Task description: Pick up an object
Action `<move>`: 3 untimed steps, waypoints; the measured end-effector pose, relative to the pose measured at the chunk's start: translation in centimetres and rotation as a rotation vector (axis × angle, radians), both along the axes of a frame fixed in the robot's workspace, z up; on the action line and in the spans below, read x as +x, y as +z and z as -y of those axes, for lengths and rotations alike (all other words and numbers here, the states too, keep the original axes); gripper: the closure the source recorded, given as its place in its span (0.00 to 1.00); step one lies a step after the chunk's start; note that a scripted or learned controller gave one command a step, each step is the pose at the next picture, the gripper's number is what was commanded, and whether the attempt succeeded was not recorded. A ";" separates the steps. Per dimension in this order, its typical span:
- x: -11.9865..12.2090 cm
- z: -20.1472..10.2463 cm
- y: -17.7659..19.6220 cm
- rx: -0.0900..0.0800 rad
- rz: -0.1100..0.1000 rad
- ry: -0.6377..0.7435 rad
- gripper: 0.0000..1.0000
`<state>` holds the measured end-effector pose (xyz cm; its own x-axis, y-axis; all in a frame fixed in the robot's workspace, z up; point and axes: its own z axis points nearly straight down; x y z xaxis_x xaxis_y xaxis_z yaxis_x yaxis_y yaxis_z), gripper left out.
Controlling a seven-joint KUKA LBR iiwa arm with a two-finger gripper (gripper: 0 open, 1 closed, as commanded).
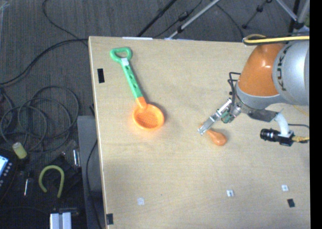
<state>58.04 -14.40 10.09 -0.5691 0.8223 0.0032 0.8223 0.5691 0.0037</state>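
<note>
On your far left, the floor (45, 31) is dark carpet strewn with black cables (35, 107), and a small green hook-shaped piece (51, 176) lies near the bottom. Moving right, you reach the tan surface (176, 187). Near its left side lies a strainer spoon (137, 91), its green handle pointing up and left and its orange mesh bowl toward the middle of the surface. It lies well apart from the arm. Further right, a small orange object (218, 138) rests on the surface, just below and right of the fingers (205, 126). The tips sit just beside it, but you cannot tell how far they are parted, and nothing shows between them. The arm (274, 74) comes in from the right, orange band uppermost.
</note>
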 end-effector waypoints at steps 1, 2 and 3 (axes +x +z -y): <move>-1.3 -1.5 -1.8 -0.004 -0.002 0.002 0.00; -1.3 -1.7 -0.9 -0.001 -0.001 0.002 1.00; -1.3 -1.7 -0.9 -0.001 -0.002 0.002 0.00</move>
<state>56.78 -12.73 9.18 -0.5711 0.8209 0.0034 0.8209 0.5711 0.0019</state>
